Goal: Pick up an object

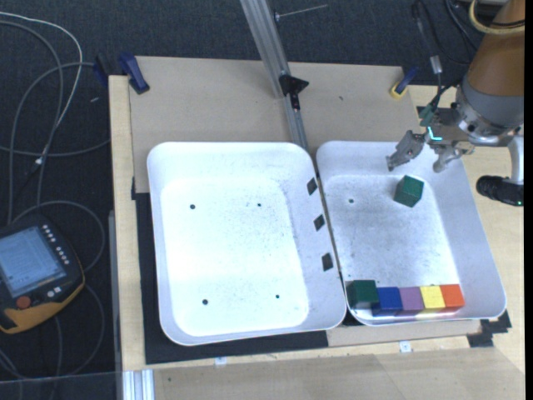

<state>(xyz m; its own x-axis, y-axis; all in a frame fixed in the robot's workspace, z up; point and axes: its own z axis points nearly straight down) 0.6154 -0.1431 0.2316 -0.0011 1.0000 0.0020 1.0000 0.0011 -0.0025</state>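
Observation:
A dark green cube (pixel 409 191) lies in the upper part of the right bin (pixel 466 223). My gripper (pixel 425 157) hangs just above and behind it, open, its two fingers spread wide with nothing between them. The cube sits below the fingertips, apart from them. The arm's orange band and grey wrist reach in from the upper right.
Along the right bin's front edge stands a row of blocks: green (pixel 362 292), blue (pixel 389 298), purple (pixel 411 297), yellow (pixel 431 297), orange (pixel 451 295). The left bin (pixel 166 223) lies beside it. A metal post (pixel 266 32) rises behind the bins.

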